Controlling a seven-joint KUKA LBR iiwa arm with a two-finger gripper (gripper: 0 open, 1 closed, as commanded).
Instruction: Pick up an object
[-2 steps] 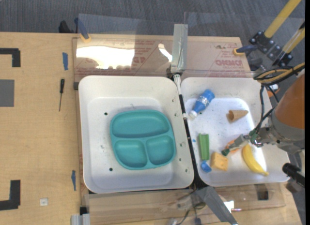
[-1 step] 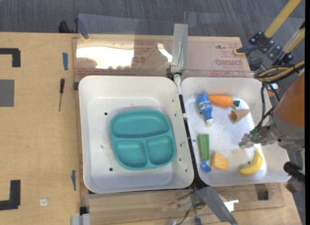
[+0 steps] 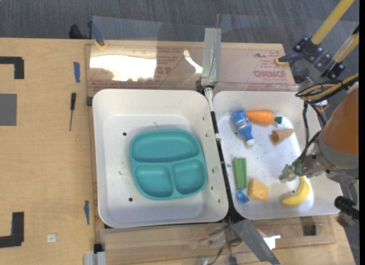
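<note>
A: Gripper (image 3: 290,172) sits low in the right bin (image 3: 259,100), at its right side. Fingers or no fingers, too blurry, can't tell wide or narrow. Nothing seen held.

B: Nearest thing?

A: Banana (image 3: 297,193), just below and right of the gripper tip, near the bin's front edge. I'd guess that's the target.

B: Handling?

A: Looks like a toy, so probably light, stiff, smooth plastic. Curved, so likely slippery at the ends. Best bet is across the thick middle, jaws square to the curve.

B: Neighbours?

A: Yellow cheese wedge (image 3: 258,190) near the banana's left, small blue piece (image 3: 242,196) beside it. Green block (image 3: 240,171) upright-ish further left. Cone (image 3: 282,136) above the gripper, carrot (image 3: 263,117) and blue bottle (image 3: 243,126) at the back, well apart.

B: Anything blocking?

A: Bin wall just beside the banana's right end, tight for one finger. Cheese is close enough to get nudged. Left bin (image 3: 108,110) holds a teal divided tray (image 3: 167,163), out of the way.
</note>
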